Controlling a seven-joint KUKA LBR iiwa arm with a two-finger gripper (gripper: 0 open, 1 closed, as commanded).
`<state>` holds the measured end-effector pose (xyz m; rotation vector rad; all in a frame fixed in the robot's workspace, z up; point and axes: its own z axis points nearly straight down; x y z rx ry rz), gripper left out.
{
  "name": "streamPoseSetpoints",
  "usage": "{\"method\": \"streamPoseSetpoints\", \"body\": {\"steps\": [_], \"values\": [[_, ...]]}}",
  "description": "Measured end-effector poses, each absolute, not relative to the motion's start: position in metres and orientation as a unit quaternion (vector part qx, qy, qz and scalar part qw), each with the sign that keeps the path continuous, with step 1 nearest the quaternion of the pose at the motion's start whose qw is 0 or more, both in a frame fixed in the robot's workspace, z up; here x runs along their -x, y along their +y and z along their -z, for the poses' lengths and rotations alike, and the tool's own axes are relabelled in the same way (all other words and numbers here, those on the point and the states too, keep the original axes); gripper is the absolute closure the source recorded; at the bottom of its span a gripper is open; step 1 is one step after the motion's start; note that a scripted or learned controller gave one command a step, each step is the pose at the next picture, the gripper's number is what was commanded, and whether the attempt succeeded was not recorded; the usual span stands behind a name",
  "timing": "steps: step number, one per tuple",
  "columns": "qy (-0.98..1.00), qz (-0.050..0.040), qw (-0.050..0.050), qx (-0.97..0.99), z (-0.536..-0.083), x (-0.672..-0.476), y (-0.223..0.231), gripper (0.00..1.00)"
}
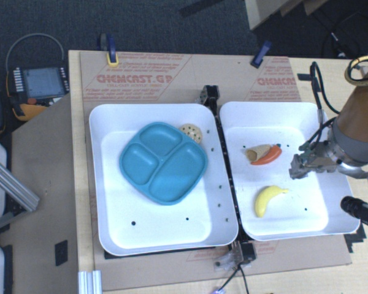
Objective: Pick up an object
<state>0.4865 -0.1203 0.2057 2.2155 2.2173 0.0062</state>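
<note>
Resting in the left white shallow bin [110, 225], a blue three-compartment plastic plate [164, 162] has a round speckled cookie [191, 131] just beside its upper right edge. An orange carrot-like piece [264, 154] and a yellow banana [267, 199] lie in the right white bin [294, 222]. Near the carrot's right, the grey two-finger gripper [299, 167] hovers; its opening cannot be told.

Two white bins [104, 164] sit side by side. One blue divided plate [164, 162], one round cookie [191, 131], one yellow banana [267, 199], one orange carrot [270, 155] and one tan cone-shaped piece [256, 152] lie in them.
</note>
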Motion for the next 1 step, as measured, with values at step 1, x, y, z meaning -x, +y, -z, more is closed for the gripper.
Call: {"method": "streamPoseSetpoints", "body": {"steps": [1], "values": [[0.708, -0.002, 0.004, -0.707, -0.2642, -0.4971, -0.1207, 1.0]]}}
